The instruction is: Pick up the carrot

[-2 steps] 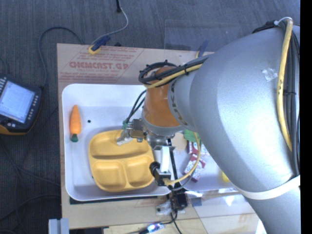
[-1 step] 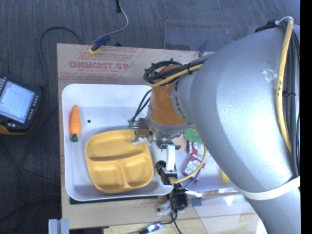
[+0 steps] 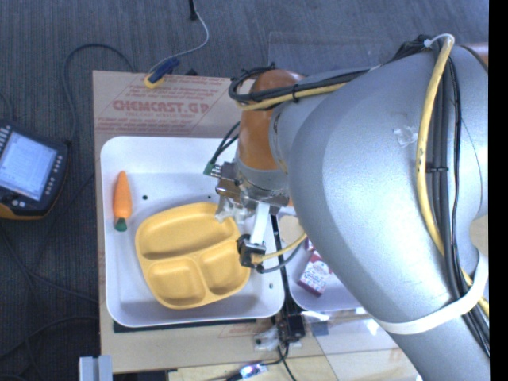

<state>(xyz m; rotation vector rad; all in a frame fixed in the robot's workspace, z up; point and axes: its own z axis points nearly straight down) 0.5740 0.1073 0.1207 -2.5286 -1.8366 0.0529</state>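
An orange carrot (image 3: 121,199) with a green stem end lies along the left wall of the left white bin (image 3: 159,153), pointing up and down in the view. My gripper (image 3: 229,210) hangs over the right part of that bin, just above the upper right rim of a yellow divided tray (image 3: 190,252). It is well to the right of the carrot, with the tray's left end between them. Nothing shows between the gripper and the carrot touching either.
The yellow tray has three compartments and fills the bin's lower middle. A small red and white packet (image 3: 315,275) lies in the right bin (image 3: 341,296). My grey arm covers most of the right side. A handheld screen (image 3: 28,169) lies left of the bench.
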